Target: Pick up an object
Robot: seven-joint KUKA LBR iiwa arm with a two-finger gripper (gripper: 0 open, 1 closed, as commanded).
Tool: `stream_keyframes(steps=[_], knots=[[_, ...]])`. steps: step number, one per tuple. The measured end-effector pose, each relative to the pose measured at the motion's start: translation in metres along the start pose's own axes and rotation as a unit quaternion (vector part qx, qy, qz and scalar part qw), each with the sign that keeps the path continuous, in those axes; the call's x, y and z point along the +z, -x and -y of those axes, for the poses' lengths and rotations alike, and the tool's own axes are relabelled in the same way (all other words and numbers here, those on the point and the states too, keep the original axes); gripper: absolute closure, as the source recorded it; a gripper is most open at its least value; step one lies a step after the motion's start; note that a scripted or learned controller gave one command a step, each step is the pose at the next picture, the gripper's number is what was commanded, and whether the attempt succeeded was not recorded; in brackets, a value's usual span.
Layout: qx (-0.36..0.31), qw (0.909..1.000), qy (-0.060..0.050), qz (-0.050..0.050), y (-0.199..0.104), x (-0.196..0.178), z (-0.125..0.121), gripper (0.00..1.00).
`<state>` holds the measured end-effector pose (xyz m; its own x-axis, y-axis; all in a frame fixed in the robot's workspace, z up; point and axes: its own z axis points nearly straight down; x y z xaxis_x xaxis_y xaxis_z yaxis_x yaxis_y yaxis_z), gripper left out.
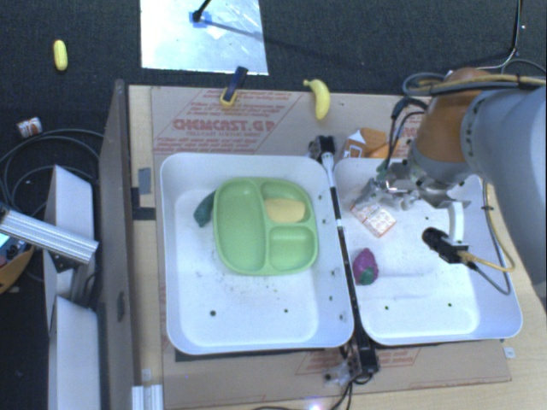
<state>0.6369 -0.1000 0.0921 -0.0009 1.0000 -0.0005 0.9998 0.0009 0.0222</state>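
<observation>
Now | end effector state unclear, near right bin back-left edge | purple object apart

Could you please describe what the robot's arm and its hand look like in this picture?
The arm is a thick, rounded grey body with an orange band above the wrist. Dark cables loop around that band and run toward the wrist. The hand at its end is a smaller cluster of silvery metal parts, too small to make out in detail.

A robotics lab: two white bins on a cardboard-topped counter, cables trailing across dark carpet.
</observation>
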Motion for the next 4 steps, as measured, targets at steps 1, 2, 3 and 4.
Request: stream_keyframes(steps=[1,2,3,4], knots=[[-0.002,1.0,-0.008,0.0,-0.018,-0.044,0.014,0.0],[-0.005,0.9999,-0.011,-0.002,-0.086,-0.097,0.069,0.0],[0.001,0.9999,-0.012,0.0,-0.054,-0.094,0.104,0.0],[0.002,0.9999,-0.015,0.0,-0.013,-0.005,0.124,0.0]])
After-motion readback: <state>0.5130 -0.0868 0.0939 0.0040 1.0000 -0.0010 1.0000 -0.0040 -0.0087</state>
